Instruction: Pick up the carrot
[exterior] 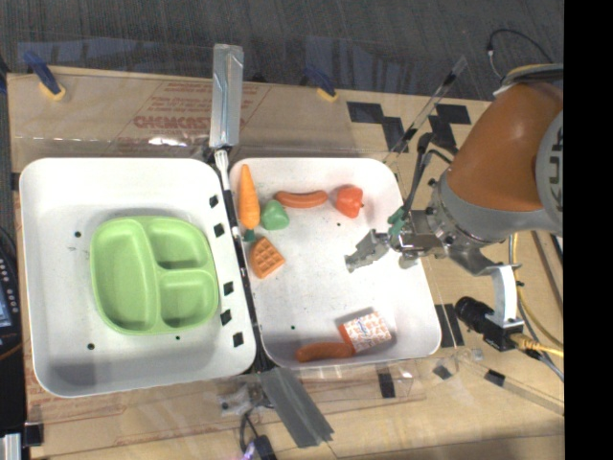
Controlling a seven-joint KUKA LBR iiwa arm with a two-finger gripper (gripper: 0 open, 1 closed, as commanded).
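The carrot [247, 196] is orange and slim, and lies lengthwise against the left wall of the right bin [316, 300], near its far corner. My gripper [365, 254] hangs over the right half of the same bin, well to the right of the carrot and a little nearer the front. It is apart from the carrot, and nothing shows in it. The arm's orange band [503, 156] sits above the bin's right rim.
Beside the carrot lie a green pepper [275, 216] and a waffle [266, 257]. A sausage [301, 198] and a red pepper [349, 198] lie at the back. A small can [366, 329] and a second sausage [324, 352] are at the front. The left bin holds a green divided plate [153, 274].
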